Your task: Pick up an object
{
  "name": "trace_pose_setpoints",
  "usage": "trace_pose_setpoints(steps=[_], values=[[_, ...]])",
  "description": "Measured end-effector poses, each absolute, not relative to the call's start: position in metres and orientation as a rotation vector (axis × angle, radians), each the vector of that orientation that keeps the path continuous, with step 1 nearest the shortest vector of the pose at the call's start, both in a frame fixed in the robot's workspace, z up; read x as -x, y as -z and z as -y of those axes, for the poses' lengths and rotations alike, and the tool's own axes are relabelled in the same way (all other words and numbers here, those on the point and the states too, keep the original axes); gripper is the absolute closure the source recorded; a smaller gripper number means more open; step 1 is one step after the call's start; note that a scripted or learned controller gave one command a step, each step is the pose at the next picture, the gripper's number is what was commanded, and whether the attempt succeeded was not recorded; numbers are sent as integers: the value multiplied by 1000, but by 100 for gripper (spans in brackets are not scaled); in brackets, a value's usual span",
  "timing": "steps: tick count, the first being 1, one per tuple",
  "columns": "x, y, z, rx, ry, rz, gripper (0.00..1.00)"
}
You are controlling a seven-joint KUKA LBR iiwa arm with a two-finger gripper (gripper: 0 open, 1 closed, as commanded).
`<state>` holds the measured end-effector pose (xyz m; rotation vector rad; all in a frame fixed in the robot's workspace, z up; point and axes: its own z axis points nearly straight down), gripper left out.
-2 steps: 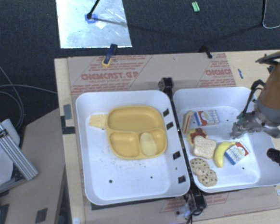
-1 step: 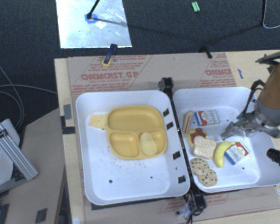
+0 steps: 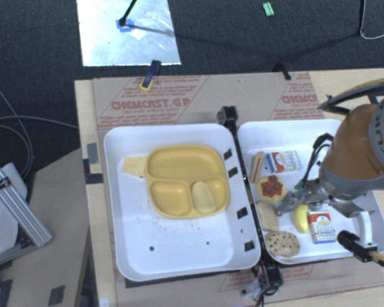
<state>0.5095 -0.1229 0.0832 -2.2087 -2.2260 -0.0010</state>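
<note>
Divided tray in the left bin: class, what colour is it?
The divided tray is plain yellow all over, seen clearly in the camera view.

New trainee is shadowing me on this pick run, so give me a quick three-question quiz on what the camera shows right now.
1. True or false: the yellow divided plate lies in the left bin.
2. Which item lies nearest the front edge of the right bin? A) the cookie B) the pizza slice C) the red-and-white carton
3. Fill in: the gripper is above the ____ bin.

Key: 1 true. 2 A. 3 right.
</note>
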Motion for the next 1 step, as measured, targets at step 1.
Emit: trace_pose_setpoints(steps=[1], values=[[-512,-95,128,2219,4,2228,100]])
